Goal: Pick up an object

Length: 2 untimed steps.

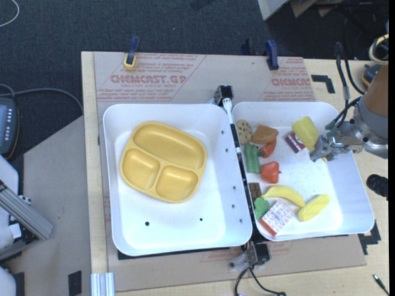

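Observation:
The right bin (349, 184) holds several toy foods. Among them are a yellow cup (305, 130), a small red box (294, 142), a red pepper (270, 172), a green piece (252, 159), a cookie (243, 129), a brown slice (265, 133), a banana (285, 193), a lemon (313, 207) and a white-and-red carton (275, 217). My gripper (323, 150) hangs over the right half of this bin, just right of the yellow cup and the red box. I see no object lifted with it.
The left bin (123, 227) carries a yellow divided plate (163, 162). A black hinge strip (236, 159) runs between the bins. Bare white floor (336, 174) lies under and right of the gripper. Blue clamps (270, 54) sit at the board's far edge.

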Motion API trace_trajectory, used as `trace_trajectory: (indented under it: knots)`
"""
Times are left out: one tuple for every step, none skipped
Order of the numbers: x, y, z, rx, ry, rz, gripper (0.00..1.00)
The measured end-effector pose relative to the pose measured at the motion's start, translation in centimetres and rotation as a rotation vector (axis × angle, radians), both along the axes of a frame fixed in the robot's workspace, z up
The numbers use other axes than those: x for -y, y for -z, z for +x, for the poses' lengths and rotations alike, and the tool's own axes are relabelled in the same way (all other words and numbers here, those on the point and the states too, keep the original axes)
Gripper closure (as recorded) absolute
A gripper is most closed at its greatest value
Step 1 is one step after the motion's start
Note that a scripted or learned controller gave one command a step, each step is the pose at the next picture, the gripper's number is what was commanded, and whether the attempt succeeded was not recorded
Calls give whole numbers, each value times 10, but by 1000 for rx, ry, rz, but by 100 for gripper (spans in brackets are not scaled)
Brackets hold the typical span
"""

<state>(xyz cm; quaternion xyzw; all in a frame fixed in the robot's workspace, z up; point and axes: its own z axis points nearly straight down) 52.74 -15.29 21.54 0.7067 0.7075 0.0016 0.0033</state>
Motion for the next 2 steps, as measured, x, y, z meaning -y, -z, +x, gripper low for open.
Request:
trace_trajectory:
  knots:
    - [0, -10, 1, -3, 0, 1, 100]
    - [-63, -6, 11, -8, -5, 4, 100]
